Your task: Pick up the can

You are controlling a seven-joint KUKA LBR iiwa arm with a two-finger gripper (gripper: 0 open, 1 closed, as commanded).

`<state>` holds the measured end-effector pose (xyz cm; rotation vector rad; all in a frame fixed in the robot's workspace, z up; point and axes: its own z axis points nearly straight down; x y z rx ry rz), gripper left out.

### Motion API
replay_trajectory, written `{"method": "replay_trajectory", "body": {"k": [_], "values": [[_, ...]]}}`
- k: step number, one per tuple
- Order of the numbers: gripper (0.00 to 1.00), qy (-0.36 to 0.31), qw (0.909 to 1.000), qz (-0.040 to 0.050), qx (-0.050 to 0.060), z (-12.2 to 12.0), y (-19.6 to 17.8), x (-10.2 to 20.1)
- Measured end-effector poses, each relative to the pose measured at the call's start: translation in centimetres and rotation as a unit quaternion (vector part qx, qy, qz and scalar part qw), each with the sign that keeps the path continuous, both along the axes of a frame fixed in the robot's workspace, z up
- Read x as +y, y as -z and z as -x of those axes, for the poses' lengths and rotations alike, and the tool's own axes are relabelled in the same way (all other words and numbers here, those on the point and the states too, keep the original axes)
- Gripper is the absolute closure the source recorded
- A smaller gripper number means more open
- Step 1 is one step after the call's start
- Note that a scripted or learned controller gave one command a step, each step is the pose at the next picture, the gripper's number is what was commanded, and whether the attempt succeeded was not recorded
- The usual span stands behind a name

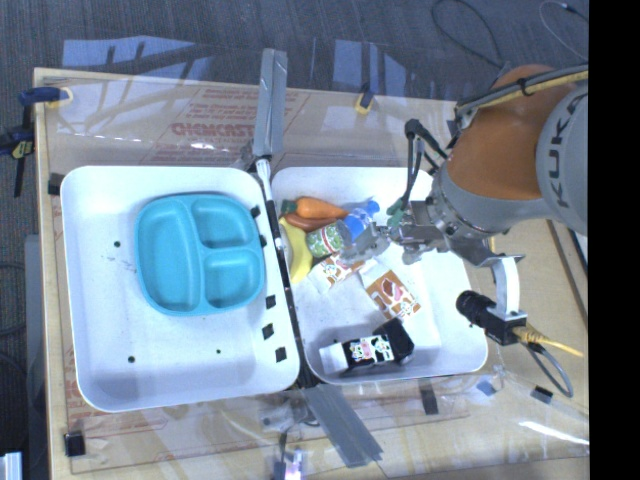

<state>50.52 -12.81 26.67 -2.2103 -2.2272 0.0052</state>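
We're looking for the can (328, 239), and our best candidate is the green-and-red cylinder lying on its side near the upper left of the right bin (455, 353). A banana (296, 253) touches it on one side, a carrot (316, 208) sits just above, and a blue-capped bottle (359, 221) lies against its right end. Tight cluster, that. The end effector (385, 236) hangs just to the right of the bottle, and we cannot tell how it is set or whether it has anything. For a clean pick we'd come down over the can's midsection, straddling its round sides, clear of banana and bottle. The risk, we reckon, is catching the bottle instead. Further out, a snack packet (392, 293) and a black carton (376, 349) lie well apart, and the left bin (100, 368) holds a blue divided tray (200, 253).
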Motion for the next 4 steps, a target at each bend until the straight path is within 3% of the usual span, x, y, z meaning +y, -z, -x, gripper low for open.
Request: {"method": "replay_trajectory", "body": {"k": [1, 2, 3, 4], "values": [[0.00, -0.094, 0.9956, -0.0005, 0.001, -6.1, 9.4, 0.5], [0.00, -0.046, 0.9988, 0.0039, -0.014, -8.0, 15.3, 0.5], [1.00, -0.040, 0.9988, 0.0175, -0.020, -8.1, 13.7, -1.2], [0.00, -0.045, 0.9987, 0.0137, -0.018, -8.0, 14.0, -0.5]]}}
